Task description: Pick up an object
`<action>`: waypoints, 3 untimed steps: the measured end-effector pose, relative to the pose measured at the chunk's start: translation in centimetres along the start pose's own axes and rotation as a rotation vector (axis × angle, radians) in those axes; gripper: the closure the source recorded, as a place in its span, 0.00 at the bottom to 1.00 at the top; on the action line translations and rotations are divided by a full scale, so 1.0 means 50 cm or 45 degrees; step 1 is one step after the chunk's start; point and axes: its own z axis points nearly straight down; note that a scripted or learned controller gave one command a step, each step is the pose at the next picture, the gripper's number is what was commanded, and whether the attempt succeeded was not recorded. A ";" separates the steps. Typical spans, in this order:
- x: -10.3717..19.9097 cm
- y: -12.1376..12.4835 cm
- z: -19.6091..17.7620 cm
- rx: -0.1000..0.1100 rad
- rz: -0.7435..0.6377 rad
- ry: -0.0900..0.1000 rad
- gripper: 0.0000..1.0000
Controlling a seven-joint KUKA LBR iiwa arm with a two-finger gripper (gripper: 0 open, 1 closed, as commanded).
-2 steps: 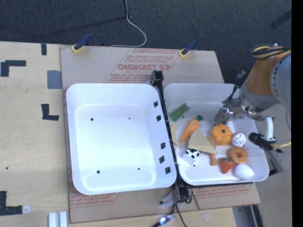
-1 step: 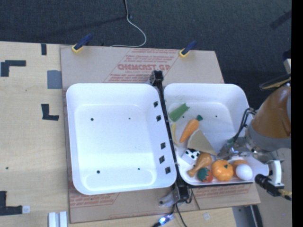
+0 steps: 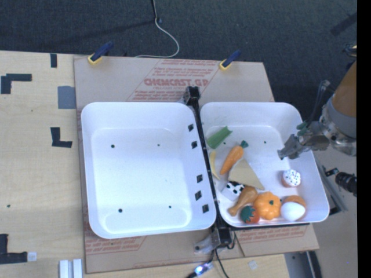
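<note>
Toy food crowds the near end of the right bin [image 3: 255, 112] — a small red-and-green piece [image 3: 249, 214], a drumstick [image 3: 243, 200], an orange pumpkin [image 3: 268, 205] and a white egg [image 3: 293, 211] lie packed along its front wall, while the left bin [image 3: 95, 117] sits beside it, the two meeting at a black divider. Further back, from left to right, lie a green leaf-shaped piece [image 3: 219, 136], a carrot [image 3: 234, 155], a pale cheese wedge [image 3: 247, 174] and, apart from the rest near the right wall, a spotted white-and-red piece [image 3: 291, 178]. No object is taken yet — this looks like the approach step, with the target not settled. The gripper [image 3: 293, 148] hangs over the bin's right side, above and just behind the spotted piece; whether its jaws stand wide or narrow I cannot tell, and nothing is seen in them. The arm reaches in from the right, its wrist angled leftward and down. Next, the move likely calls for descending squarely over one piece — the spotted one seems nearest and least crowded.
</note>
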 end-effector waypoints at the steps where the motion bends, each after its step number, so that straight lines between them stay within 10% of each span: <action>1: 0.050 -0.001 -0.517 -0.002 0.003 -0.001 1.00; 2: 0.225 -0.043 -0.419 0.029 -0.004 0.008 1.00; 3: 0.212 -0.039 -0.579 0.011 0.006 0.003 1.00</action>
